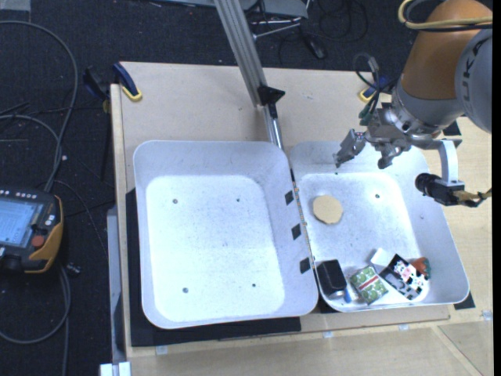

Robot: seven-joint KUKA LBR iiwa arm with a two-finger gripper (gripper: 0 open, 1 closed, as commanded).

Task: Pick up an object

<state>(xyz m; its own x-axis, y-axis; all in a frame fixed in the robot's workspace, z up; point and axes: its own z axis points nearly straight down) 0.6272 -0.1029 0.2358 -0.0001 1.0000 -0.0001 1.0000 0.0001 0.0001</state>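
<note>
From my feed the gripper (362, 152) hangs at 12 o'clock over the right bin (438, 233), fingers spread, holding nothing. Cookie (328, 210) sits mid-bin; the clutter (376, 279) at 6 o'clock is hard to identify.

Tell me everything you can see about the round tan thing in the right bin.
The round tan disc is flat and biscuit-like, pale brown with a slightly mottled, matte face. It lies flat on the floor of the right bin, in its upper left part near the divide between the two bins. Nothing touches it: the gripper hangs open above the bin's far edge, and the cluttered items sit apart along the near edge.
</note>
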